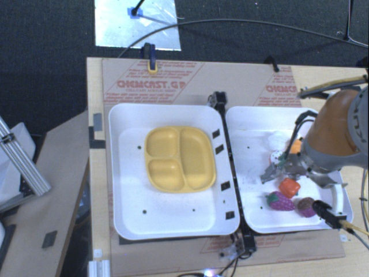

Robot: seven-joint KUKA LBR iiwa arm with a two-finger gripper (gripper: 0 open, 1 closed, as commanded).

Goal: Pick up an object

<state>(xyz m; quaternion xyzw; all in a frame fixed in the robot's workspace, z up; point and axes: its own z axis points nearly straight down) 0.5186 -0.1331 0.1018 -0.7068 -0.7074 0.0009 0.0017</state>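
**Operator:** Report position and step in hand.

**Arm:** I was over the right bin [253,212], reaching in from its right side. My gripper [275,169] sat low near the bin's middle. The step, as I judged it, was the approach to a grasp: nothing showed between my fingers, and whether they stood parted or closed I could not tell from that view.

**Operator:** Location of candidate objects?

**Arm:** Three lay close together near the bin's front right. An orange-red piece [289,186] was just beside my gripper, nearest to it. A purple grape-like toy [279,201] lay in front of that, and a dark maroon object [305,206] sat beside the grapes. The left bin [124,172] held a yellow divided tray [179,158], well apart from me.

**Operator:** Requirement for the next move?

**Arm:** Centre over a single piece, probably the orange-red one, descend, then close. Crowding risked a double contact or a pushed target.
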